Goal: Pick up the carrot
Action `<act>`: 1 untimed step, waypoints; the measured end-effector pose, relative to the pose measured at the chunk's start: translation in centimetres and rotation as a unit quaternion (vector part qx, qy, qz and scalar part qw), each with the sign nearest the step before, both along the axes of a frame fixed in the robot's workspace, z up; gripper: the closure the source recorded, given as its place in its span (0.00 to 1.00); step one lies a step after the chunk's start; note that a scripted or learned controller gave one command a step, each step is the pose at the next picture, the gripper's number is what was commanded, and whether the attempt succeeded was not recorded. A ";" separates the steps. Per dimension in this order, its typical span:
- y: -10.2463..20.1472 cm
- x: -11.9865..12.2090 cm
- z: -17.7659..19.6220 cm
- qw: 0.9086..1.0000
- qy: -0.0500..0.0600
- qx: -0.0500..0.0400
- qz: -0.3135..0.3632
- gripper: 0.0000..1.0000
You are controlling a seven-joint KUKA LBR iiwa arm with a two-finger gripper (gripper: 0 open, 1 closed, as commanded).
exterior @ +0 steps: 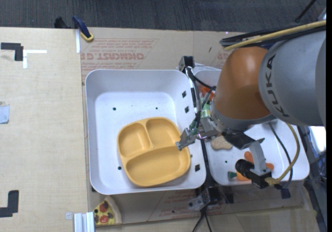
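The carrot [241,177] appears as an orange piece with a small green end near the front wall of the right bin [295,171], largely covered by robot parts. Another orange patch [250,157] shows just above it; I cannot tell whether it is the same object. My gripper [183,143] hangs below the orange-banded wrist, over the wall between the two bins, at the right rim of the yellow plate [153,152]. It lies well to the left of the carrot. Nothing is visibly held in it.
The yellow divided plate lies in the left bin [101,122]. A tan, cookie-like piece [222,144] rests in the right bin by the gripper. A red bit [207,91] peeks out at that bin's back. The arm covers most of the right bin.
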State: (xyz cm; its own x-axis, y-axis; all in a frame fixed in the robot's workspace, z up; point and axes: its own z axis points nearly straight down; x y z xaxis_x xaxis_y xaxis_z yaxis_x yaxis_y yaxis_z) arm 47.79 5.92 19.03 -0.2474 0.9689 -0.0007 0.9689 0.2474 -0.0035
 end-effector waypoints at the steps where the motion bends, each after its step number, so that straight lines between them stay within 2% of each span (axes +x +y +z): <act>1: -2.7 8.0 0.0 0.989 0.000 -0.001 -0.146 0.00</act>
